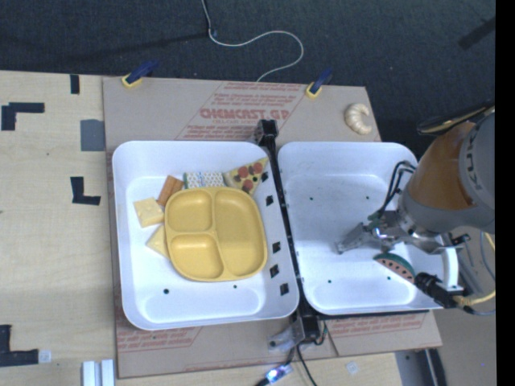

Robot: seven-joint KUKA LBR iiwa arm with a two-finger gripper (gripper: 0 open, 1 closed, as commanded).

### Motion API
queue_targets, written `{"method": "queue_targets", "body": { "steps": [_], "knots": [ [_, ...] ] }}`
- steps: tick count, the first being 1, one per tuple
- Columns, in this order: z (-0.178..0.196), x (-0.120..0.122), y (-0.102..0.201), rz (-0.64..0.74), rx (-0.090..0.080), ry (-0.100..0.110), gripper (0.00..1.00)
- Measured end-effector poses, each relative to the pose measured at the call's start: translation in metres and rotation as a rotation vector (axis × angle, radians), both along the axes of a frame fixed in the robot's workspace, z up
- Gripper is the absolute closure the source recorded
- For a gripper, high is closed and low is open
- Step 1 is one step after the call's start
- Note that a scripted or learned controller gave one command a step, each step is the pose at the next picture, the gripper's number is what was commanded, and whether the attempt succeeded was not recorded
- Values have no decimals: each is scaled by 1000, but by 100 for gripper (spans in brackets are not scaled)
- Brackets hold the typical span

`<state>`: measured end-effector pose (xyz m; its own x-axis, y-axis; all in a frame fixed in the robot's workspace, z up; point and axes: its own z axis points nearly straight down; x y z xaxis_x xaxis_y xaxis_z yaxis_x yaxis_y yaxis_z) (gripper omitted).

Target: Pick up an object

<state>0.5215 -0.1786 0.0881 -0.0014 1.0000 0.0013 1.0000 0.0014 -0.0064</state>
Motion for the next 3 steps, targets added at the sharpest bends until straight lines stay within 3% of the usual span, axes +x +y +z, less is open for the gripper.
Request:
{"method": "queue_targets", "body": {
  "steps": [1, 3],
  "knots": [
    [13, 1, 0, 1, 0, -2, 100],
    [122, -3, -5, -1, -2, -8, 100]
  ]
}}
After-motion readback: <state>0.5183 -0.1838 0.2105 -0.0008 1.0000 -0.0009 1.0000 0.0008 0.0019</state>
